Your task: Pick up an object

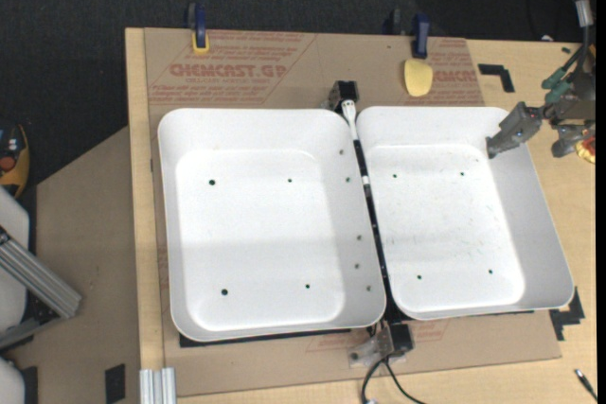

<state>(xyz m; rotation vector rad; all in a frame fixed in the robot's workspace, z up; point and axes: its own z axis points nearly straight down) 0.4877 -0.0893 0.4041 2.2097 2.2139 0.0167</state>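
My gripper (504, 137) reaches in from the right and hovers over the far right corner of the right bin (530, 203). Nothing shows at its tip. A small pale yellow object (418, 77) lies on the brown board behind the right bin, just below a blue clamp (420, 33). It sits outside both bins, to the left of the gripper and farther back. The left bin (180, 203) lies beside the right one, and they meet along a dark seam in the middle.
A second blue clamp (198, 22) holds the board's far left edge. A black fitting (344, 94) sits at the far end of the seam, and a cable connector (383, 345) at its near end. Metal framing (33, 284) stands at the left.
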